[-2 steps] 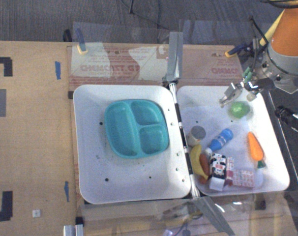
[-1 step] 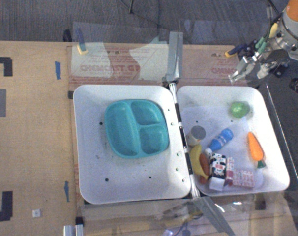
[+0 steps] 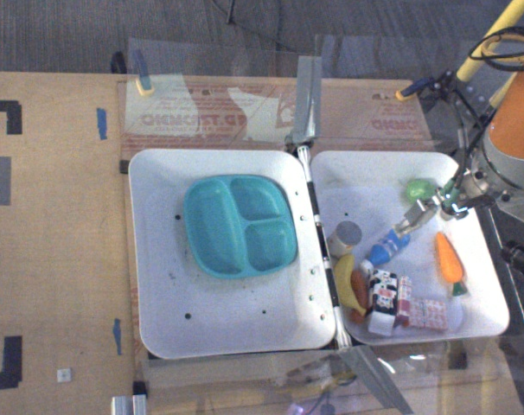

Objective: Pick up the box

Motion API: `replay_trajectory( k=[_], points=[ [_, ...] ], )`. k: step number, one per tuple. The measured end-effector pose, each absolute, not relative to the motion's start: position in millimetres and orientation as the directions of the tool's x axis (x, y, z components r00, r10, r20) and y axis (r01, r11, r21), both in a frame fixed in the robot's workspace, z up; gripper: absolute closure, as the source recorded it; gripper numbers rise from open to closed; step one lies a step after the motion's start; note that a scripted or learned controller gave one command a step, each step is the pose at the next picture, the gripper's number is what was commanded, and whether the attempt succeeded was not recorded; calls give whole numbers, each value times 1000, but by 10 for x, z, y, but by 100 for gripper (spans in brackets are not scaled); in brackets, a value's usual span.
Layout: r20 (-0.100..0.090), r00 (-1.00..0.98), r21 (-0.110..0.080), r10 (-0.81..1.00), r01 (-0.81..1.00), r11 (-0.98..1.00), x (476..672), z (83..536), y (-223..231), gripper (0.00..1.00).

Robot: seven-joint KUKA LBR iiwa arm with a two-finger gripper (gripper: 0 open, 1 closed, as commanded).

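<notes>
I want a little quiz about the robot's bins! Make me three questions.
1. True or false: the teal divided plate lies in the left bin.
2. Which lies nearest the carrot? A) gripper B) teal divided plate C) banana
3. Fill in: the black-and-white box lies in the ___ bin.

Key: 1 true; 2 A; 3 right.
</notes>
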State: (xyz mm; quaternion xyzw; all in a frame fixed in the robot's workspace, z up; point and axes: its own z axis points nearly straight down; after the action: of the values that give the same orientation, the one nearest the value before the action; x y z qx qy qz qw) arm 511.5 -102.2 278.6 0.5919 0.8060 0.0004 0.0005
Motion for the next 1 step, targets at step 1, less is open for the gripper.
replay_trajectory(
  k=[1],
  points=[
    [0, -443, 1, 897, 897, 443, 4794, 1569, -1423, 0]
  ],
)
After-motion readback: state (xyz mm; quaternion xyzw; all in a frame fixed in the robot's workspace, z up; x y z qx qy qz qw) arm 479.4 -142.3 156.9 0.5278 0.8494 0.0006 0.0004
